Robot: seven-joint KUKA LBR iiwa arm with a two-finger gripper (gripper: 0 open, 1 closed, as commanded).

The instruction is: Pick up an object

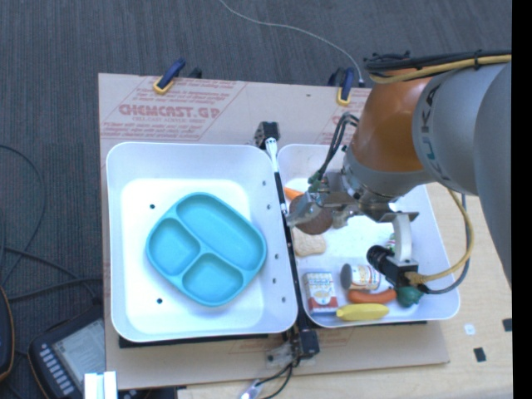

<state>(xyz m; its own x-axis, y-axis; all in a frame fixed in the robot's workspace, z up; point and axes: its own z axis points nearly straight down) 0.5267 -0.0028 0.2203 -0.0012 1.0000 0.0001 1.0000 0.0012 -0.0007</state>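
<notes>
The small objects crowd the near end of the right white bin [439,306]: a yellow banana-shaped toy [362,312], an orange carrot-shaped piece [367,296], a small labelled box [320,290] and a pale beige lump [310,244]. The hand [309,212] hangs over this bin's left wall, just above the lump; its opening cannot be told. The left white bin [116,223] holds a blue three-compartment plastic plate [206,248] with bare floor around it.

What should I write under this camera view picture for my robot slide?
Robot arm's gripper reaches into the right bin of toy food, while a blue divided plate sits in the left bin.
</notes>
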